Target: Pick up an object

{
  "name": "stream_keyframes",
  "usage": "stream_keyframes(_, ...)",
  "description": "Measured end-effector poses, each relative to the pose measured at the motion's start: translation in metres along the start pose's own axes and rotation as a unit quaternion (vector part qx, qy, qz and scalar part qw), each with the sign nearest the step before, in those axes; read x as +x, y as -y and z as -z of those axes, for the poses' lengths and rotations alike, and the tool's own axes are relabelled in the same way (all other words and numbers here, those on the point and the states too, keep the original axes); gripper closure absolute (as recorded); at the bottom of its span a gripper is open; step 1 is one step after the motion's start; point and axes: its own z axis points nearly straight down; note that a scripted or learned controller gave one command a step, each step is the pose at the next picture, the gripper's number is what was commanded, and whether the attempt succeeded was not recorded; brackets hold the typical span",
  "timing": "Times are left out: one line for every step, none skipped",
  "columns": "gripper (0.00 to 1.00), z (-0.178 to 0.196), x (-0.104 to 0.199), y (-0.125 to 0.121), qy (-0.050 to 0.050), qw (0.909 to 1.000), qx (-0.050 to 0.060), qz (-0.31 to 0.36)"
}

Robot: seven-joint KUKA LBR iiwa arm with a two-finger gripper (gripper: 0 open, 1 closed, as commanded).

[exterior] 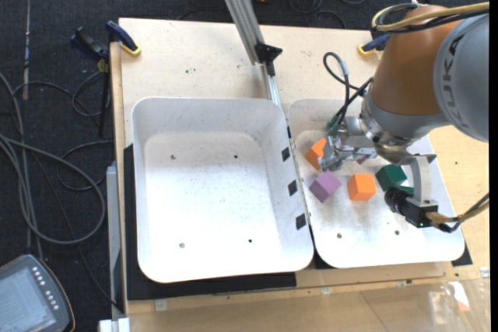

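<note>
- Big shallow white plastic left bin (156, 167) is sitting wide open, loads of bare floor to move in.
- Right white bin (389, 245) is holding the blocks, crowded toward its left wall.
- Metal two-finger gripper (336, 155) is hanging over an orange cube (315, 152); can't tell its grip.
- Purple cube (325, 186), second orange cube (361, 186), green block (391, 175) are lying nearby.

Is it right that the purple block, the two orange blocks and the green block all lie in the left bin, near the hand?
Not quite: the bin is wrong. The camera view shows the purple block, the two orange blocks and the green block all in the right bin, near the hand. The left bin holds none of them.
</note>
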Motion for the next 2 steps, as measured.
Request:
stream_keyframes(1.0,-0.006,0.05,0.002,0.0,1.0,0.001,0.0)
stream_keyframes(1.0,0.001,0.106,-0.012,0.0,1.0,0.0,0.0)
